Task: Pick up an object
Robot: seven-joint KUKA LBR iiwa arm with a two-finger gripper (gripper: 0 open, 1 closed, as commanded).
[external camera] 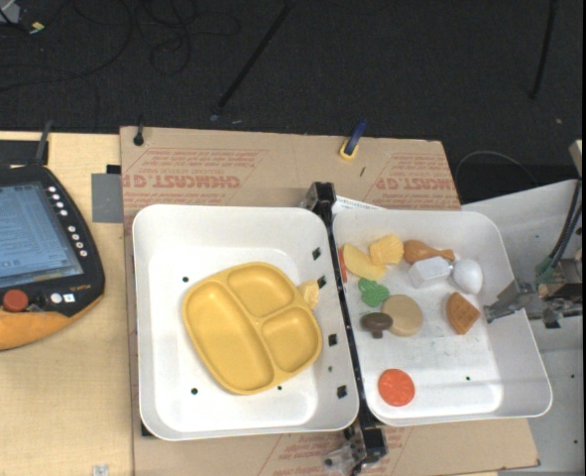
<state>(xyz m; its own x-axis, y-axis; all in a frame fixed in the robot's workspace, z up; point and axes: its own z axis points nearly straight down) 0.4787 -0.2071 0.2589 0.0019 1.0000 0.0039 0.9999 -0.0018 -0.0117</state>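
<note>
The right bin (516, 395) holds small food pieces: an orange disc (397, 387), a tan round (405, 314), a white egg (467, 276) and a drumstick (426, 253) (long axis roughly left-right, bone end rightward). The left bin (164, 405) holds a yellow divided plate (252, 325). I cannot tell the tool's state.

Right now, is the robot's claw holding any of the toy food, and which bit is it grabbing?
Nothing is held. The gripper sits at the right bin's right edge with nothing between its fingers; the brown bread piece lies just beside it.
</note>
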